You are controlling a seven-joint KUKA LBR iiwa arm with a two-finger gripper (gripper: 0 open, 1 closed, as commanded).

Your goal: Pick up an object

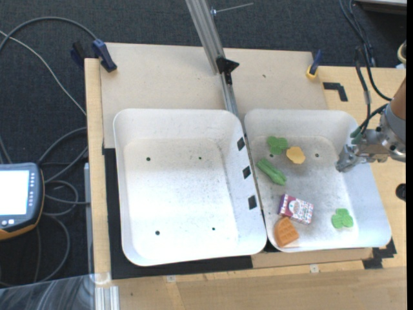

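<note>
The right bin [361, 192] holds several small objects. A green leafy piece [278, 144] and a yellow round piece [295, 155] lie near its back. A long green piece [271, 171] lies toward the divider. A purple and white packet [295, 208] and an orange waffle-like piece [286, 232] sit near the front. A green clump [342, 219] rests at the front right. My gripper [346, 160] hangs at the bin's right side, to the right of the yellow piece, with nothing visible between its fingers.
The left bin [177, 186] sits beside the right one, with black clips along the shared rim. A metal pole [205, 28] slants over the bench's back. Blue and yellow clamps grip the board's corners. A pendant screen [16, 196] lies at the far left.
</note>
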